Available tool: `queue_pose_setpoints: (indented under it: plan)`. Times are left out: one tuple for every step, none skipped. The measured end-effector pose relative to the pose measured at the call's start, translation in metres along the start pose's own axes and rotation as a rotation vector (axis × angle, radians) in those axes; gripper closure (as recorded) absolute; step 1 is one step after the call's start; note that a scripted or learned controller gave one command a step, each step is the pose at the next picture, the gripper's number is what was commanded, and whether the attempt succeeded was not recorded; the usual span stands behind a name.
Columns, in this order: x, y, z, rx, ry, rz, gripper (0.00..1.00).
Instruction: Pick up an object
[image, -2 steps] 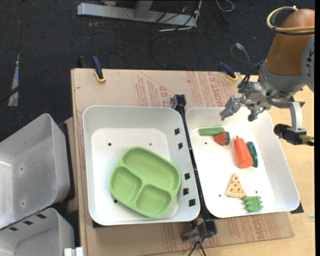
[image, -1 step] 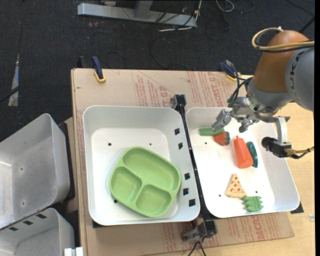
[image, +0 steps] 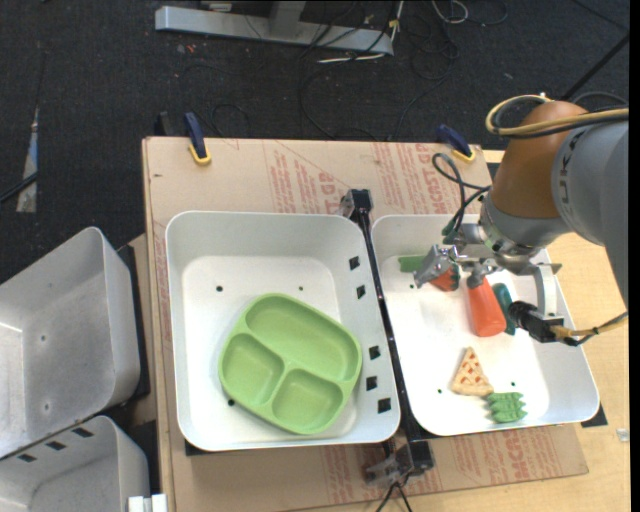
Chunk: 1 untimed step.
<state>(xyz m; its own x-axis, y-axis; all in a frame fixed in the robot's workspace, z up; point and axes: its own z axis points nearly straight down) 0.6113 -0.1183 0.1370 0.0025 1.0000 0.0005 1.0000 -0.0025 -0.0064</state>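
Over the right bin (image: 560, 395), the claw (image: 440, 268) hangs low beside an orange carrot (image: 486, 308), seemingly to grab it; whether it's apart or together, I cannot tell.

red print on the cardboard sheet (image: 300, 170) is illegible.

A divided plate (image: 290, 363) is lying in the left bin (image: 190, 235); my gripper (image: 446, 268) is hanging over the right bin (image: 570, 395), upper frame.
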Motion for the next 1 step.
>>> queue_pose_setpoints:
  plan:
    - [0.0006,-0.0005,0.0479,-0.002,0.000,-0.001,0.00]
